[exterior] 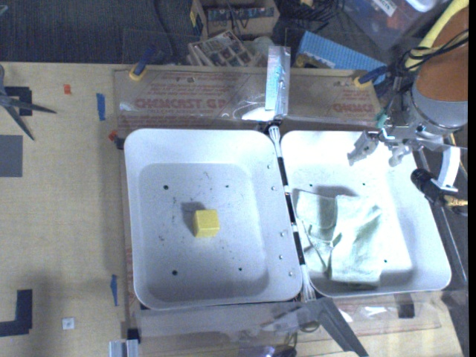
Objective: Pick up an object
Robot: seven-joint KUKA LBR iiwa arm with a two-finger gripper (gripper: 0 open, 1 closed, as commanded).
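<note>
A small yellow cube (207,222) lies near the middle of the left bin (149,155). A crumpled pale green and white cloth (348,242) lies in the right bin (431,274), spread toward its front. My gripper (378,152) hangs over the back of the right bin, above and behind the cloth. Its two fingers (359,149) are spread apart and nothing sits between them, so it is open. The grey arm with its orange band (445,73) comes in from the upper right.
A clear plastic upright piece (277,80) stands behind the seam between the bins. Cardboard with red lettering (186,99) lines the back of the bench. Boxes and cables sit beyond it. Blue tape marks (100,106) dot the wooden benchtop at the left.
</note>
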